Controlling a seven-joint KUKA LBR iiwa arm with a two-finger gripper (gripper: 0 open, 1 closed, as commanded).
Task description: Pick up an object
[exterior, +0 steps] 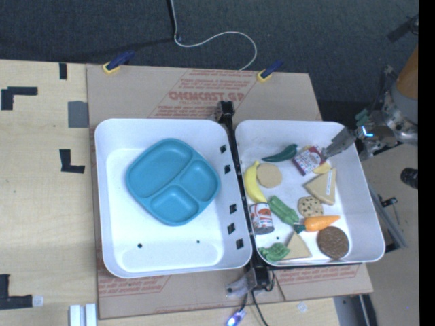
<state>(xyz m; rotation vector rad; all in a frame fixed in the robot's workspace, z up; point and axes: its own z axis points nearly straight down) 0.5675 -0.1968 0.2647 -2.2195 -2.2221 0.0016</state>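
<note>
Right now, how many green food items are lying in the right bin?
3. A dark green pepper lies near the top, a green pickle sits in the middle beside the banana, and a leafy green piece rests at the bottom edge. Others may be hidden.

The right bin (353,182) held the pickable objects, all lying flat. A green pepper (280,154) lay near the far wall, beside a small red-and-white packet (307,159). A yellow banana (253,183) lay along the left wall, touching a tan round cookie (269,176). A pale wedge (322,186), possibly cheese, lay at the right. Below it lay a chocolate-chip cookie (309,206), an orange carrot (319,223) and a brown round patty (333,242).
</note>
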